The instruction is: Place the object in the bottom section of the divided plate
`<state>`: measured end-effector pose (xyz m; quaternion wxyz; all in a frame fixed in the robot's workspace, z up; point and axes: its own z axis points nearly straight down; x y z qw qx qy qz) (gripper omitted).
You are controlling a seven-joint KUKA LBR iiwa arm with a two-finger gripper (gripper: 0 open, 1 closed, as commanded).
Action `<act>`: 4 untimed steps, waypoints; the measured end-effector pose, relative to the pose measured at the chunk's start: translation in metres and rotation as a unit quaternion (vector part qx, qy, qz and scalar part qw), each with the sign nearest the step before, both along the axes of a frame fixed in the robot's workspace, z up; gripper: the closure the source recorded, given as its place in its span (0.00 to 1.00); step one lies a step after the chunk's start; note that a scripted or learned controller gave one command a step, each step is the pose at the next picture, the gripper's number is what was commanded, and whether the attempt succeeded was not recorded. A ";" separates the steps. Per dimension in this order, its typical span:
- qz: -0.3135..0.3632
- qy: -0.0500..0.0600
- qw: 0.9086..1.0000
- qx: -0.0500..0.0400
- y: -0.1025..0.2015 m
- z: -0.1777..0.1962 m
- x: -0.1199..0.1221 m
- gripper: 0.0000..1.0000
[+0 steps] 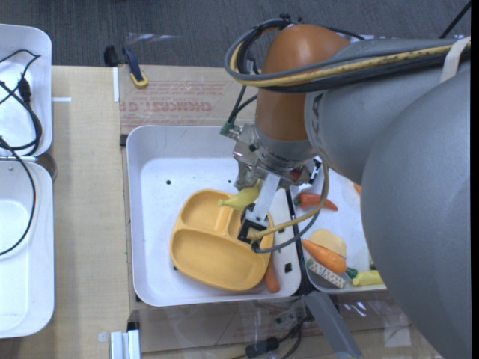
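A yellow divided plate (213,256) lies in the middle white bin (150,200), with its large section toward the front and a smaller section (200,209) behind it. A small yellow-green banana-shaped toy (239,198) sits at the plate's back right rim, right under the tip of my gripper (253,188). The gripper hangs over that corner of the plate and hides the plate's right rear part. Whether the toy is gripped or merely touching the gripper is unclear.
An orange carrot-like piece (271,279) lies against the plate's front right edge. The right bin holds a carrot (323,254), a red-orange piece (314,199), a pale yellow piece (331,239) and a yellow-green item (367,277). A white bin with black cables (22,126) stands at far left.
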<state>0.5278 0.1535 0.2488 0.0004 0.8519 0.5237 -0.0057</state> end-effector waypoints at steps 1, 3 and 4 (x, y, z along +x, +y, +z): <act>-0.049 0.001 0.999 0.000 -0.039 -0.011 -0.007 1.00; -0.150 -0.002 0.989 -0.001 -0.014 0.021 -0.037 1.00; -0.191 -0.001 0.982 -0.002 -0.002 -0.001 -0.035 1.00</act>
